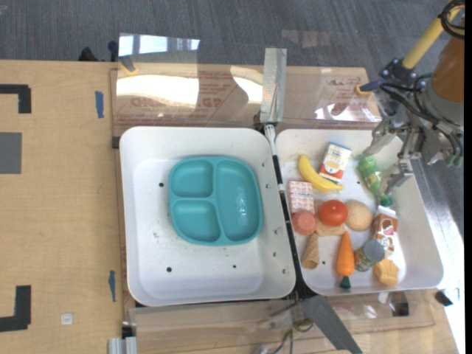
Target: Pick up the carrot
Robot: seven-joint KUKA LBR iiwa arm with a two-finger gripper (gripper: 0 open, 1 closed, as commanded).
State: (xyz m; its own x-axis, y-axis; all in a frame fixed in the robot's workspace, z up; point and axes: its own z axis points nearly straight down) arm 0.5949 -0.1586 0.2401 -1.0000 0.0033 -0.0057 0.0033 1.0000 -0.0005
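The carrot [344,252] is orange with a small green tip and lies lengthwise near the front of the right bin [431,260]. It sits between an ice cream cone [311,250] and a grey can [369,255]. My gripper [383,170] hangs over the bin's back right part, well behind the carrot. Its fingers [377,143] are spread open with nothing held between them. A green toy [369,172] lies just below the gripper.
Around the carrot are a tomato [333,212], bread roll [359,216], pink wafer pack [301,195], banana [317,175], juice carton [336,160], small carton [385,231] and a yellow piece [386,273]. The left bin [140,198] holds a teal divided plate [216,200].
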